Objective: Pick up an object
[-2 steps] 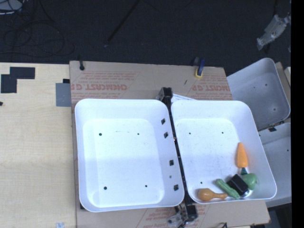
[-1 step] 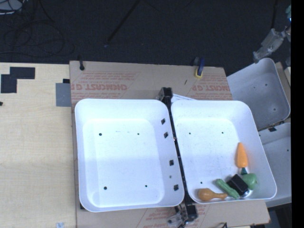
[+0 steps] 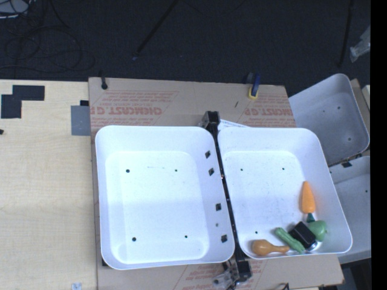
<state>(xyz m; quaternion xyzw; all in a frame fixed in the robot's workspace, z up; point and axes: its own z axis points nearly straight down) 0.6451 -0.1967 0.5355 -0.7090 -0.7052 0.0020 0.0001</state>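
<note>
Sensibly, the orange carrot point(image 3: 308, 198) is lying apart from the other toys point(image 3: 290, 239) in the right bin point(image 3: 266, 142), making the easiest target; the claw's state I cannot tell

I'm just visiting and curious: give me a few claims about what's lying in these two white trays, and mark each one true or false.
1. All the items lie in the right bin. True.
2. The orange carrot-shaped piece sits in the left bin. False: it lies near the right bin's right wall.
3. A black block rests against green pieces. True.
4. The items cluster in the right bin's far left corner. False: they crowd its near right corner.
5. A small orange pear-shaped piece lies by the near wall. True.
</note>
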